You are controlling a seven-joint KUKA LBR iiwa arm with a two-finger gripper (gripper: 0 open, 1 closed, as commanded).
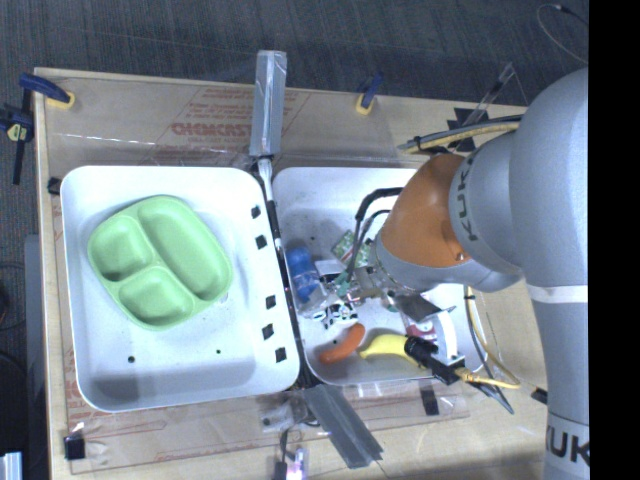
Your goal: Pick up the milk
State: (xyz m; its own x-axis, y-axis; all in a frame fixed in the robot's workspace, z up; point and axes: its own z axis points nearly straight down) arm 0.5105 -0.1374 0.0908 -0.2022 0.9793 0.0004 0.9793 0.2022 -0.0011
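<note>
The left bin holds a green tray with three compartments, lying well apart from the work and unlikely to matter. In the right bin the clutter is the trouble. A blue-and-white item, probably the milk, sits near the bin's left wall, just beside the dividing rim. Below it lie a carrot and a banana, close together near the front wall. The arm hangs over the bin's middle, and its bulk hides the gripper; how the hand is set cannot be told from here, and nothing can be seen held. Several things could go wrong. The milk is crowded against the wall, so a descent may strike the rim or leave no room on that side. A slightly misplaced approach could push the milk aside or tip it rather than grasp it. The carrot and banana are near enough that the hand might nudge or seize one instead. If the carton is smooth, a shallow hold could slip on lifting.
</note>
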